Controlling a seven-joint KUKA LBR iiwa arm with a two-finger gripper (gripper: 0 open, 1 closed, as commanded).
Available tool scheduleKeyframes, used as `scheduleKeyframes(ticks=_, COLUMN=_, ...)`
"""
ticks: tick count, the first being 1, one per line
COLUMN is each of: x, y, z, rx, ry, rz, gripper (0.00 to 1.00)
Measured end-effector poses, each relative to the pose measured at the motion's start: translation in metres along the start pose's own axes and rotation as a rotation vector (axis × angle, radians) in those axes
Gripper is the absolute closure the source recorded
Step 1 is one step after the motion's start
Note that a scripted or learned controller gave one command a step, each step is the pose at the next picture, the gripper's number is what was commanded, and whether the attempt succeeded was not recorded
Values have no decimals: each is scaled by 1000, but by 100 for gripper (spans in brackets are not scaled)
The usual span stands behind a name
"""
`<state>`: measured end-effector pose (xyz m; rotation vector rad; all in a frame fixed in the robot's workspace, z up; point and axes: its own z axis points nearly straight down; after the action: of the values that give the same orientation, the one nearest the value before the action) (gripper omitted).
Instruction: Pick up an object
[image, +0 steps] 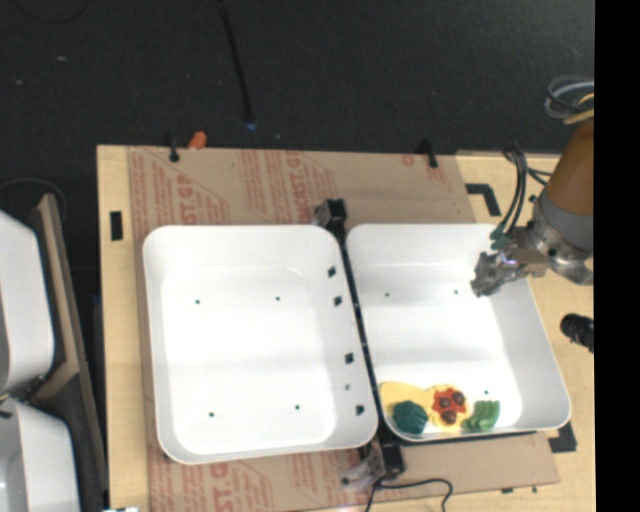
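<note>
A small cluster of objects lies at the front edge of the right bin: a yellow flat piece, a dark teal lump, a red and orange piece and a green piece. My gripper hangs over the back right part of the same bin, well behind the cluster. Nothing shows between its fingers, which look dark and blurred.
The left bin sits beside the right one, with black clips along the seam between them. Both rest on a cardboard sheet over the bench. The arm's orange band and cables stand at the right edge.
</note>
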<state>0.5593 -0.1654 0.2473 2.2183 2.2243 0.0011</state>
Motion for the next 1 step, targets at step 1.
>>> scheduleKeyframes(ticks=1, x=47, y=9, z=-9, rx=-1, ry=0, rz=-1, gripper=100)
